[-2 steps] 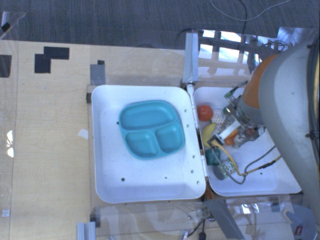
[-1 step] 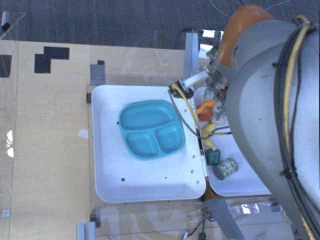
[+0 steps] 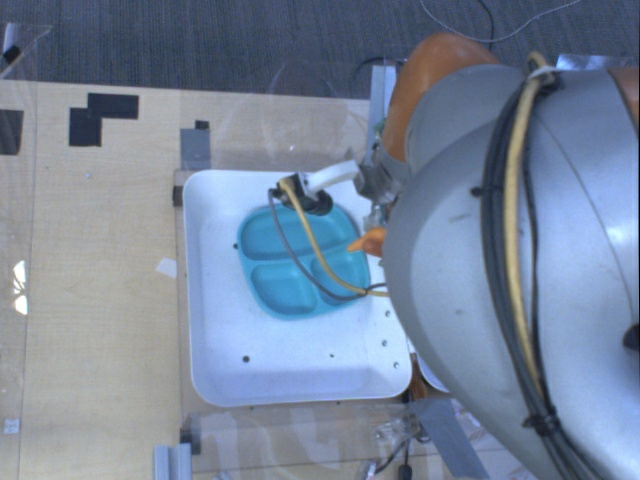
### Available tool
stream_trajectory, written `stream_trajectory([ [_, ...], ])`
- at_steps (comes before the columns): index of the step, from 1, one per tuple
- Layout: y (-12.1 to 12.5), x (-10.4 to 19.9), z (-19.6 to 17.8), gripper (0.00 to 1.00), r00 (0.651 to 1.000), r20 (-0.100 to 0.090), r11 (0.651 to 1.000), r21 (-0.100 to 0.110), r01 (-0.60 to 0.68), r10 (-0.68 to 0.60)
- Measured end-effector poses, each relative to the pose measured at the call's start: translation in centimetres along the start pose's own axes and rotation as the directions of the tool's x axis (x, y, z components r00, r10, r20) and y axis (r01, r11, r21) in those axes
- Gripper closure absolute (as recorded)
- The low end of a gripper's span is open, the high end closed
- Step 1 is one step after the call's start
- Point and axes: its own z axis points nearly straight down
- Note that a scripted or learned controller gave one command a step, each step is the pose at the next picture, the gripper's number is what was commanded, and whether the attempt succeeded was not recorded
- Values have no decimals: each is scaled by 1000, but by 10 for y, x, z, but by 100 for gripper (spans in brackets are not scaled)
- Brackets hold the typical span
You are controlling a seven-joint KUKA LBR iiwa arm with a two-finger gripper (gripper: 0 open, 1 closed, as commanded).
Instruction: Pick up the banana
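Banana: I cannot tell where it lies, because nothing yellow and curved can be made out on the open surfaces, and the arm's bulk hides a wide stretch of the scene. So its long axis and its bearing from the gripper cannot be read here.

On the far left the counter (image 3: 90,298) lies bare and pale, with a few black marks near its top edge. Next comes the left white bin (image 3: 215,358), whose floor is open along the left and bottom sides. A blue plate (image 3: 290,268) with compartments sits in its upper middle. Dark and yellowish cables (image 3: 300,243) drape across the plate from a black fitting by its top rim, and a white tube (image 3: 330,178) runs from there toward the right. A small orange piece (image 3: 372,240) touches the plate's right rim, half tucked under the arm.

A metal part just right of the tube looks like the gripper (image 3: 374,182), over the bin's upper right corner; whether it is spread or pressed together cannot be told. The grey arm (image 3: 520,268) covers everything further right, so the banana most likely lies beneath it. Free room is to the left.
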Motion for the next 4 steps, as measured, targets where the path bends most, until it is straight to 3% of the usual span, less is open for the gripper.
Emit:
stream_trajectory([
  [1,26,-30,-103,100,933,1,933,-3,359,-359],
  [2,100,-11,-46,100,981,3,981,-2,195,-195],
  [3,160,-13,-12,100,1000,2,1000,-3,10,-10],
  [4,36,-33,0,100,998,0,998,-1,66,-66],
])
